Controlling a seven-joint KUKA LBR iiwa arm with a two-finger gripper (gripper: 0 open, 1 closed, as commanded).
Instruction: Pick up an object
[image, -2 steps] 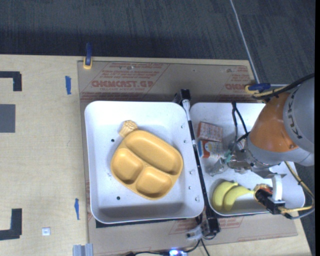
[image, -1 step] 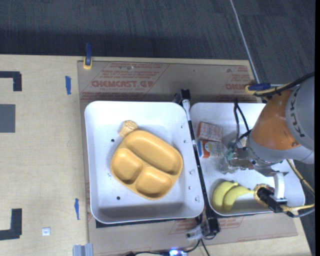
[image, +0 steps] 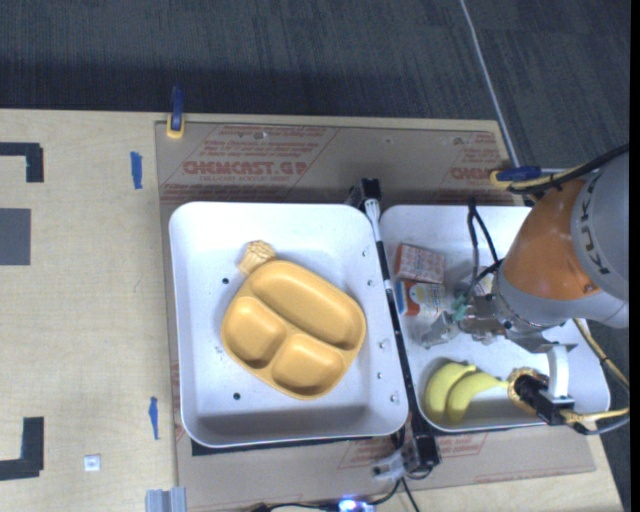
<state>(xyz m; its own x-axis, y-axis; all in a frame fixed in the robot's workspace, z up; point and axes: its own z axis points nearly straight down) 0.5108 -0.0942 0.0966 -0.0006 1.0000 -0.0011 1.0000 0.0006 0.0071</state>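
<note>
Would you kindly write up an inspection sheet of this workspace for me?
Surface: wooden bench bearing two white bins, left bin and right bin, side by side.
Job's things: yellow divided tray in left bin; bananas, small printed packet and clear wrapper in right bin.
Clutter: blue tape marks on bench.
Hand: over right bin, hidden under the wrist.
Cables: black cable beside arm.
Surroundings: dark carpet.

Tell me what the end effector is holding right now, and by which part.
Cannot be told: the end effector sits low in the right bin beside a crumpled wrapper, above the bananas.
</note>
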